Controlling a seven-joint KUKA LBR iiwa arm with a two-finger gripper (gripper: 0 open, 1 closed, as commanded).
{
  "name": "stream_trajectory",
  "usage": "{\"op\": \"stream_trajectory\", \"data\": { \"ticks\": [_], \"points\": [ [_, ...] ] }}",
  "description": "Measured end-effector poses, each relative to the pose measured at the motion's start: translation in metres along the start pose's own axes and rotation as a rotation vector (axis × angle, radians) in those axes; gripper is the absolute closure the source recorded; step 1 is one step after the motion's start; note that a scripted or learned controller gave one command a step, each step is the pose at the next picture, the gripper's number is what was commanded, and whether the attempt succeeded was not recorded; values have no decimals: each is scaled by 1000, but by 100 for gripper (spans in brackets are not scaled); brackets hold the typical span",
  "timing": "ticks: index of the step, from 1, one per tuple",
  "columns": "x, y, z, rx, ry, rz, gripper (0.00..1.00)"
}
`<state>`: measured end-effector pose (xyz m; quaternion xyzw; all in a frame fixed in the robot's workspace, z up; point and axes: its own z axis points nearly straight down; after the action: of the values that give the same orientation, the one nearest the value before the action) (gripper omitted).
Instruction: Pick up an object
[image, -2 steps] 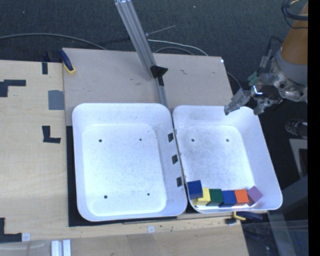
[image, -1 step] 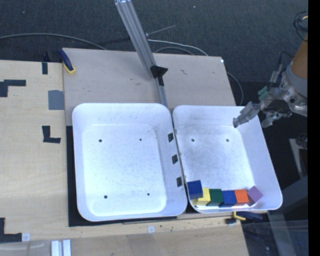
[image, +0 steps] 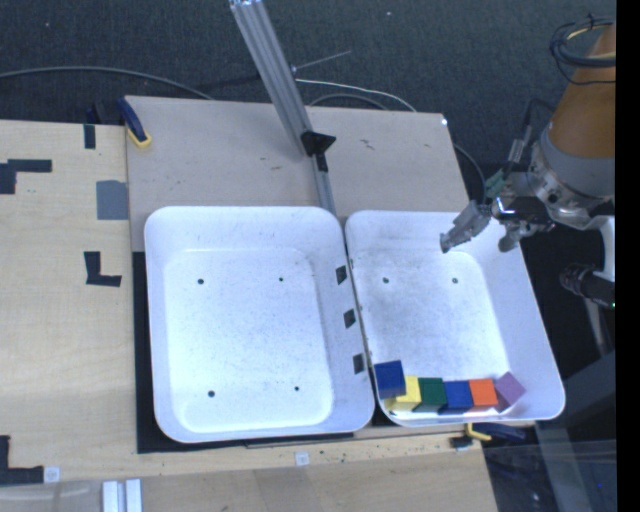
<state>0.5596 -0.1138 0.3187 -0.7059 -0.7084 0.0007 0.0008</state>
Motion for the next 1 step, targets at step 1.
{"op": "stream_trajectory", "data": {
  "ticks": [1],
  "points": [
    [19, -33, -110, -11, -1, 1, 0]
  ]
}}
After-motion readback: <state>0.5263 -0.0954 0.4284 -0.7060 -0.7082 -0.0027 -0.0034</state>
